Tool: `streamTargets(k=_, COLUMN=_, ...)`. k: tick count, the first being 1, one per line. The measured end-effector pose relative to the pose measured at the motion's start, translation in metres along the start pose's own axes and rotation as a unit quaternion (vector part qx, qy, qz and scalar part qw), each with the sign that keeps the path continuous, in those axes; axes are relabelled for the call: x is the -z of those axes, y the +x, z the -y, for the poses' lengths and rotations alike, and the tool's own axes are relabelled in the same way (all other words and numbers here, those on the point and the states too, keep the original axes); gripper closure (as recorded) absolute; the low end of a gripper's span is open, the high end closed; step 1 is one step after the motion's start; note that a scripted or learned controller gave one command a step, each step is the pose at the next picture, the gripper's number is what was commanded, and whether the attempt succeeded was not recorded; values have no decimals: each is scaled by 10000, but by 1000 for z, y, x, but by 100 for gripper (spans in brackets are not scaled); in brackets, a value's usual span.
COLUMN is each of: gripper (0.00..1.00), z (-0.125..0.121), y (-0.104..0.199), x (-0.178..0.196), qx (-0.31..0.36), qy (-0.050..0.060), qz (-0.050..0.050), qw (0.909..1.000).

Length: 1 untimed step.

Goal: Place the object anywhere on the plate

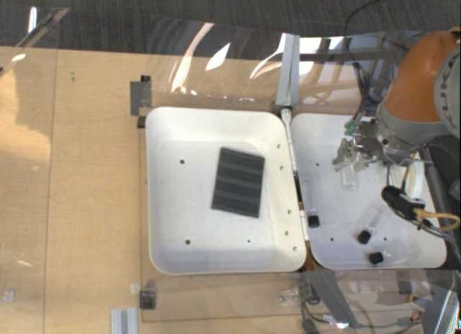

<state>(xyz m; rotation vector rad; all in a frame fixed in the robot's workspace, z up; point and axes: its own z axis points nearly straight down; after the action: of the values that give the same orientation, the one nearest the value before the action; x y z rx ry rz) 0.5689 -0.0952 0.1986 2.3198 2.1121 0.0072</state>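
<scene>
A dark grey ribbed rectangular plate (238, 181) lies flat near the middle of the left bin (169, 246). My gripper (350, 170) hangs over the upper middle of the right bin (324, 253), well to the right of the plate. Below it, two small black objects (364, 237) (375, 258) rest on the right bin's floor near its front. A third small black piece (312, 220) sits by the bin's left wall. Nothing can be made out in the gripper.
A metal divider post (288, 73) stands behind the seam between the two bins. A black cable with an orange lead (414, 210) trails off the wrist along the right bin's right side. Bare wooden bench (72, 181) spreads to the left.
</scene>
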Motion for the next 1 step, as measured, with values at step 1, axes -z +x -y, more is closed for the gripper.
streamTargets(k=1, gripper=100, z=-72, y=62, x=81, qx=-466, qy=-8, qz=3, qw=9989)
